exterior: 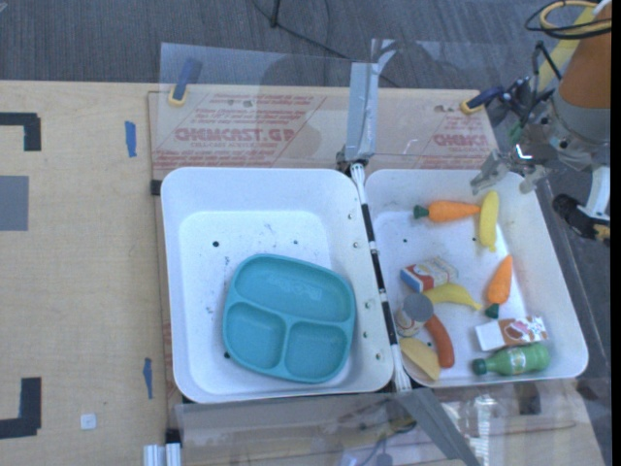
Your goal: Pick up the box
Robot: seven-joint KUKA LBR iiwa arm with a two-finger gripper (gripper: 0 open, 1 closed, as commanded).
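Presently the gripper point(511, 166) hovered open and empty over the right bin's point(568, 304) far edge. The box point(511, 333) lay near the bin's front-right corner; approach and descent remained.

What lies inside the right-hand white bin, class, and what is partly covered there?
Inside the right bin: two carrots, bananas, two small boxes, a sausage, a green bottle. The grey disc covers whatever lies beneath it.
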